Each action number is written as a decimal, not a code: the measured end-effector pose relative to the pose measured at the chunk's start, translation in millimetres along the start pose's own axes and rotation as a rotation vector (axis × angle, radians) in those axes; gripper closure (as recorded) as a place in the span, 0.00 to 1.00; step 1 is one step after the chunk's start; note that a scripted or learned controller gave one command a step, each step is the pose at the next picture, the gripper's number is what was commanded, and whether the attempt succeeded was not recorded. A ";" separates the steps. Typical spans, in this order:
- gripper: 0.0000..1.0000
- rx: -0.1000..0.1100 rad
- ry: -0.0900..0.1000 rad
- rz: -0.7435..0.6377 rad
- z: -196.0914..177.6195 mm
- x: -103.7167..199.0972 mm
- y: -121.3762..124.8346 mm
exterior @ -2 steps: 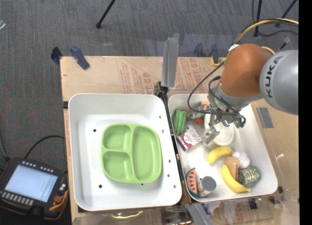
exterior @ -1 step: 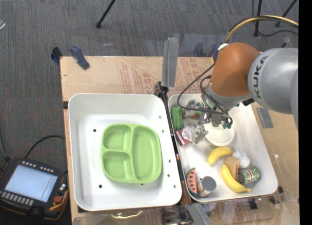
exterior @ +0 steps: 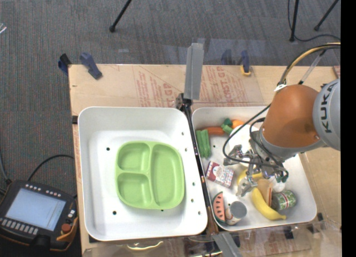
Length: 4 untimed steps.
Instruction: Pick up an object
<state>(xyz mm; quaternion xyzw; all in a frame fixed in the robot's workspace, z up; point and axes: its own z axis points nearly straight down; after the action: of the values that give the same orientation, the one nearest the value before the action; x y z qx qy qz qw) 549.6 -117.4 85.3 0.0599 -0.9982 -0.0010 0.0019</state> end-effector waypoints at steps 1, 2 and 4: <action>0.00 -0.001 -0.001 0.084 -0.3 27.3 -33.0; 0.00 -0.003 -0.002 -0.012 0.1 -43.7 -64.9; 0.00 -0.001 -0.002 0.061 -0.4 76.5 -85.4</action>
<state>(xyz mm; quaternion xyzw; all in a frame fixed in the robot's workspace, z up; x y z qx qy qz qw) 483.9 -211.4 85.8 0.0296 -0.9996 -0.0016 0.0008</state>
